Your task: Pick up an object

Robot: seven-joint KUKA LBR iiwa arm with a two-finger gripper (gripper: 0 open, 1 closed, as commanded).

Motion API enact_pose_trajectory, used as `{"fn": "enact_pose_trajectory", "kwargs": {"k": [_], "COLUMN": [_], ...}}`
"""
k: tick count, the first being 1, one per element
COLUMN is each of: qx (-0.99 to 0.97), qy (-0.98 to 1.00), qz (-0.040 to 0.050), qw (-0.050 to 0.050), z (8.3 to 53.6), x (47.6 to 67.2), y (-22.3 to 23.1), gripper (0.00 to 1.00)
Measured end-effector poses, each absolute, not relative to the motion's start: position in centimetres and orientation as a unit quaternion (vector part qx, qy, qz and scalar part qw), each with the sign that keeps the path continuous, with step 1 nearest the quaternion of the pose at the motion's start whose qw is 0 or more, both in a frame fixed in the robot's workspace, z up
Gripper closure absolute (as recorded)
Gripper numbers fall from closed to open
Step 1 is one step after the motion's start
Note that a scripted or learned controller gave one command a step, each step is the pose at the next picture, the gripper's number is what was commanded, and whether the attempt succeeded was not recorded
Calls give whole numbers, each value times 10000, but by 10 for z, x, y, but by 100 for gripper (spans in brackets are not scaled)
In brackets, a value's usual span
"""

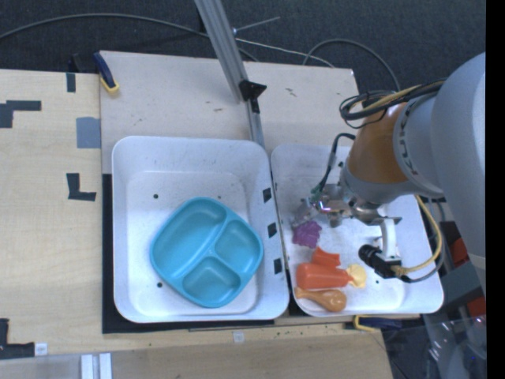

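Jaws (319,206): low in right bin (418,290), spread state cannot be told. Purple toy (307,232): just near-left of jaws. Orange toy (322,275): nearer still, long axis left-right. Left bin (130,156): blue tray (207,250).

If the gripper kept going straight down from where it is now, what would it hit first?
Most likely the purple toy, which lies just under and slightly left of the gripper in the right bin. Depth is hard to judge from this slanted view, so it might land on bin floor beside it instead.
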State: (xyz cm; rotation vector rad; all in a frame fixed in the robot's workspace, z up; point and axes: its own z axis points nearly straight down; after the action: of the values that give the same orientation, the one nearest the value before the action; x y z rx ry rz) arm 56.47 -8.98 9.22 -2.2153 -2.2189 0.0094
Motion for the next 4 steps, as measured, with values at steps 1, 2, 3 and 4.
{"fn": "enact_pose_trajectory", "kwargs": {"k": [1,2,3,4], "qx": [-7059,-7070,-7064,-7066], "qy": [-7083,-7072,-7078,-7076], "qz": [11,-9,-17,-4], "qw": [21,-16,-24,-3], "z": [105,159,221,241], "x": [566,565,572,573], "y": [-89,-99,-95,-95], "gripper": [100,100,100,100]}}
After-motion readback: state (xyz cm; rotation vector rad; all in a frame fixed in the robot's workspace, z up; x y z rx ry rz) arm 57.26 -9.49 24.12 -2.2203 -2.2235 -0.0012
